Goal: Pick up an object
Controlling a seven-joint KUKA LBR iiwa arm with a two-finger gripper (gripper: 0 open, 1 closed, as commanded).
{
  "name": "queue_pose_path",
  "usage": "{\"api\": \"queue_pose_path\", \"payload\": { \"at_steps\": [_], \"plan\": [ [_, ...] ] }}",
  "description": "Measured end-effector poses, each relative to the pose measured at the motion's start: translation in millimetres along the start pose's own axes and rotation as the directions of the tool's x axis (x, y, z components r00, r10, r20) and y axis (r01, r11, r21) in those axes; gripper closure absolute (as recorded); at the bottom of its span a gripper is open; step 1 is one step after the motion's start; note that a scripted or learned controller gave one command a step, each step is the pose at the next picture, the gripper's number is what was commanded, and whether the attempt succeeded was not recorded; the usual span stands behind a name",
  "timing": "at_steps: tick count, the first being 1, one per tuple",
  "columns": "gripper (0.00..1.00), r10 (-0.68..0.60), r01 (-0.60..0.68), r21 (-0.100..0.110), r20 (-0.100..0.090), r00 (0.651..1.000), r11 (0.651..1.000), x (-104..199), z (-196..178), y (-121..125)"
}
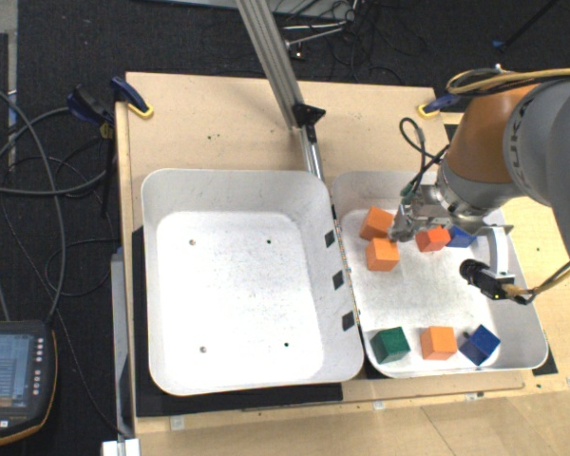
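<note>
My gripper [409,222] hangs low over the back of the right bin [522,335], under the grey arm with its orange band. Just to its left lies an orange block [375,222], with a second orange block [383,255] in front of that. A red-orange block [433,239] sits right beside the gripper on its right, and a blue block [462,237] peeks out behind it, partly hidden by the wrist. I see no block lifted off the bin floor.
Along the right bin's front edge lie a green block [391,344], an orange block [439,342] and a blue block [479,344]. The left bin [171,207] stands beside it. A metal pole [275,55] slants down to the bins' shared back corner.
</note>
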State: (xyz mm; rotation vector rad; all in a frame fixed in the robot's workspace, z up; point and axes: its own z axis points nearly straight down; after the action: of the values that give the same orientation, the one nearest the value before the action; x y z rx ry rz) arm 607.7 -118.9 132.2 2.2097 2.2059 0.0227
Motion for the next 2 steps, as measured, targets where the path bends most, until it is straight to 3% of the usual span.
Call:
{"api": "queue_pose_path", "payload": {
  "at_steps": [1,2],
  "plan": [
    [1.0,-0.004,0.004,0.019,-0.002,1.0,1.0,-3,-44,7],
    [1.0,-0.005,0.005,0.017,-0.001,1.0,1.0,-3,-98,10]
  ]
}}
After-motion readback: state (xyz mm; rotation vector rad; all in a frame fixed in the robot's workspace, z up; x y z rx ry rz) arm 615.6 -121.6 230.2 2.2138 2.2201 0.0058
